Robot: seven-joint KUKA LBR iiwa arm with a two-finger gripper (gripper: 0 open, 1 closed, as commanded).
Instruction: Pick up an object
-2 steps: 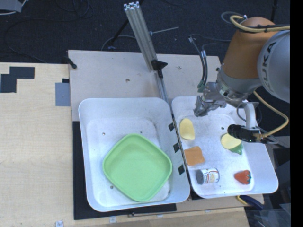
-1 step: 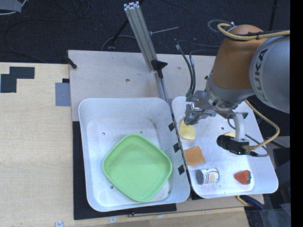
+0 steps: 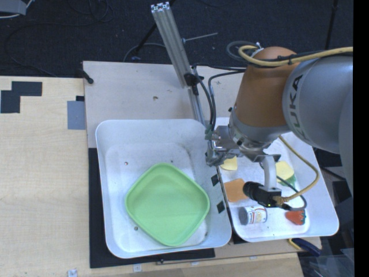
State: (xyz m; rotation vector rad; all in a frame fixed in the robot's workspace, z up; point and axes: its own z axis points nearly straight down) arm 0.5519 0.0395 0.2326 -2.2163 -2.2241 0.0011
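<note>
my gripper (image 3: 218,150) hung over the left edge of the right bin (image 3: 323,227); i could not tell whether it was open or closed. an orange piece (image 3: 234,189) lay near that edge. a green plate (image 3: 167,203) lay in the left bin (image 3: 115,137), toward its front right corner.

Bright, even light falls on the left bin (image 3: 106,134), and its white looks a little washed out. The floor (image 3: 86,22) at the top is very dark. A pale shine sits on the orange band (image 3: 275,55). The small things (image 3: 253,215) in the right bin (image 3: 323,221) look fuzzy and grainy
</note>
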